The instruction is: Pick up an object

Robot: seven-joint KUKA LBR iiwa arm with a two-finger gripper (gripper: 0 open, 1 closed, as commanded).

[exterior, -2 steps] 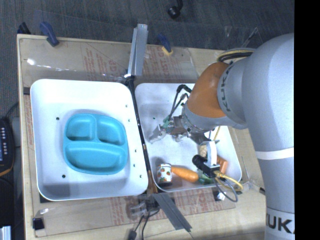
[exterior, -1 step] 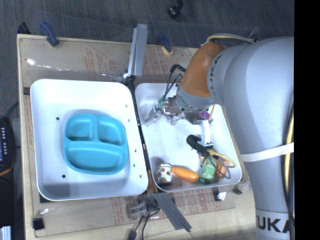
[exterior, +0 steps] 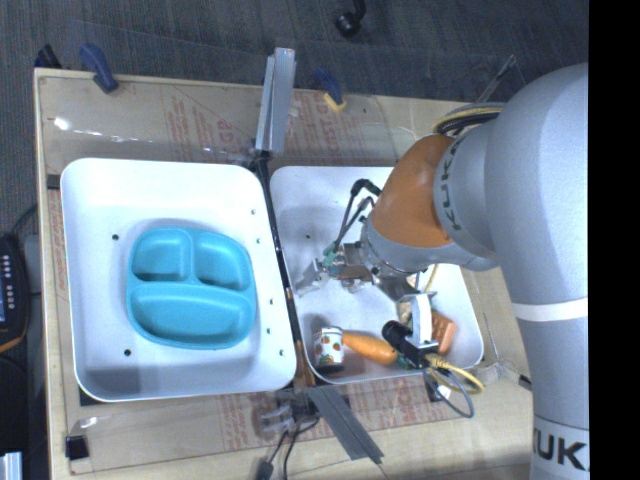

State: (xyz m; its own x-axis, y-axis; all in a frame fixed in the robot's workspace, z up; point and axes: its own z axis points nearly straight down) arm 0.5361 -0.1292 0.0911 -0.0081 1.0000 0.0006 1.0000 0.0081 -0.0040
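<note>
Reaches in from the right with the grey arm (exterior: 540, 188), bending its orange band (exterior: 415, 203) over the right bin (exterior: 305, 203). Holds the gripper (exterior: 330, 266) low near that bin's middle, slanted toward the wall shared with the left bin (exterior: 90, 268). Cannot tell from this slant whether open or closed, nor whether touching the bin floor.

Finds the things to pick along the right bin's near side, below the gripper in the view and apart from it. Shows a small can (exterior: 330, 348) upright close to the near-left corner. Shows a carrot (exterior: 368, 348) lying flat just right of the can, stretched along the near wall; cannot tell whether touching the can. Shows another orange piece (exterior: 443, 333) farther right, near the right wall, partly hidden behind robot parts and too unclear to name.

Holds in the left bin a blue plate (exterior: 190, 288), flat near the middle, well apart from the gripper. Divides the plate into three compartments: two small on the far side, one long on the near side.

Sets both bins side by side on a pale bench (exterior: 150, 118), with rims meeting along the middle. Shows a grey bar (exterior: 275, 98) at the far end of that seam, a blue clamp (exterior: 98, 68) near the bench's far-left corner and another clamp (exterior: 328, 86) just right of the bar.
</note>
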